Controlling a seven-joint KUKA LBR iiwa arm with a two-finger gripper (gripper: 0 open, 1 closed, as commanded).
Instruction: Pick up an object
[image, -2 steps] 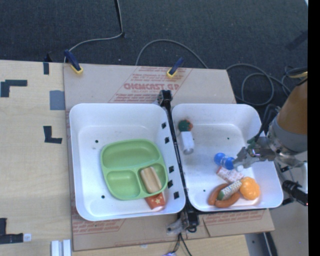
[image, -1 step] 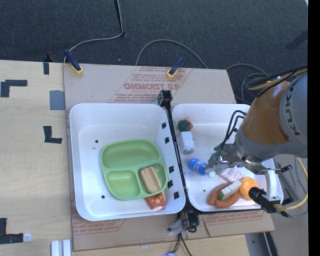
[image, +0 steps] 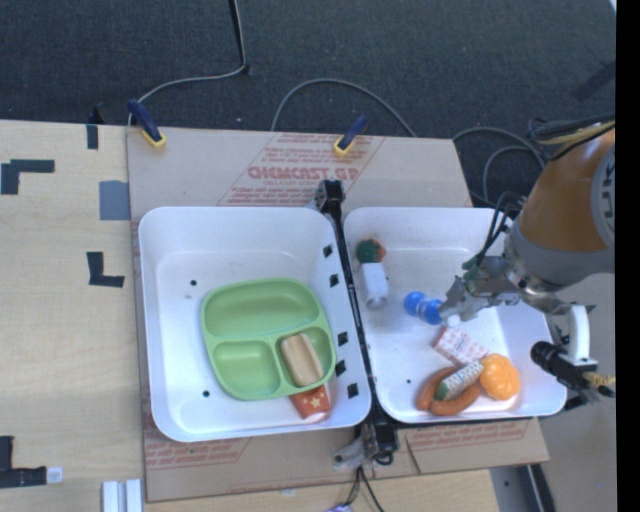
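My gripper (image: 462, 300) hangs low in the right bin (image: 400, 225), just right of a small blue object (image: 420, 305) and close to touching it. Below the gripper lies a pink and white packet (image: 460, 347). An orange fruit (image: 501, 378) and a curved orange sausage (image: 447, 393) rest at the bin's front right, with a small grey and white piece (image: 462, 377) on top of them. A white bottle (image: 374, 283) with a green and red top lies near the bin's left wall. Nothing is visibly held.
The left bin (image: 170, 240) holds a green divided plate (image: 262, 305) with a bread roll (image: 300, 358) in its right compartment. A red item (image: 312, 402) lies against the plate's front edge. A black divider (image: 345, 290) runs between the bins. Cables trail behind the bench.
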